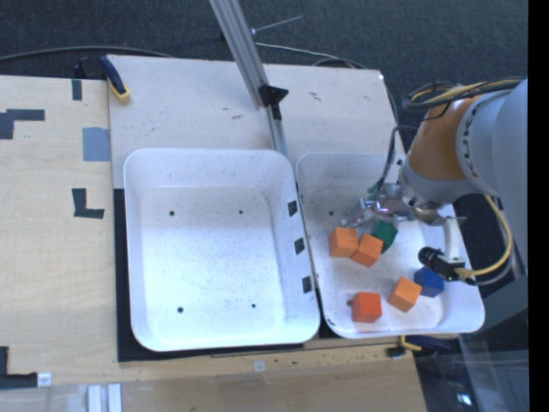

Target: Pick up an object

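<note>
Several small blocks lie in the right bin (343, 172). Two orange blocks (343, 242) (370, 250) sit side by side near its middle, with a dark green block (385, 233) touching them on the right. Nearer the front lie a red-orange block (366, 306), an orange block (405, 294) and a blue block (429, 281). My gripper (375, 210) reaches in from the right and hangs low just above the green block and the two orange ones. The wrist hides much of it, and no block shows between its fingers.
The left bin (206, 247) stands beside the right one, sharing a raised rim. A slanted metal pole (244, 50) crosses the back of the bench. Cables (480, 269) loop off the arm past the right bin's edge.
</note>
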Motion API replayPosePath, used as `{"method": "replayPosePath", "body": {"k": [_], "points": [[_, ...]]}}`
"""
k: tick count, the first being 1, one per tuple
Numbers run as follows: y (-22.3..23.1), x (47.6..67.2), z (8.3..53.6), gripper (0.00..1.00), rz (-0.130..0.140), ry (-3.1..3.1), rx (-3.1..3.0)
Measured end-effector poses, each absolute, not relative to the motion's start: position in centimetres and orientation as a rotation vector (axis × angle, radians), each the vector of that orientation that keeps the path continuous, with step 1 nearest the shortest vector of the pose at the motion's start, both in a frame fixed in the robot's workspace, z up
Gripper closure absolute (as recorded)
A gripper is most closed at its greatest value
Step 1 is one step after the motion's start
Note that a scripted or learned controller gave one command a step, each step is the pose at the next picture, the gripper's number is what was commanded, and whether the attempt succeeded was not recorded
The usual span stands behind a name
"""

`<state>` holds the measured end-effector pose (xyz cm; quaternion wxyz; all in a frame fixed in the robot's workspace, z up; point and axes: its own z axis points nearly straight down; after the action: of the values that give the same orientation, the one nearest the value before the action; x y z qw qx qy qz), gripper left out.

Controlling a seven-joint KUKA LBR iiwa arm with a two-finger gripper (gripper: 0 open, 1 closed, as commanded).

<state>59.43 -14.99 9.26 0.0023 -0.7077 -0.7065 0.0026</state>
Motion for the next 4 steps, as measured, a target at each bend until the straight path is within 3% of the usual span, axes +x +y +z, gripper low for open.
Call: {"method": "replayPosePath", "body": {"k": [1,2,3,4], "points": [[-9.1,53.8,9.2,0.00,0.003,-2.221,-2.214],[-9.4,53.9,9.1,0.00,0.002,-2.220,-2.219],[-11.6,52.7,21.4,0.00,-0.004,-2.225,-2.226],[-11.9,59.6,36.5,0.00,-0.007,-2.231,-2.224]]}}
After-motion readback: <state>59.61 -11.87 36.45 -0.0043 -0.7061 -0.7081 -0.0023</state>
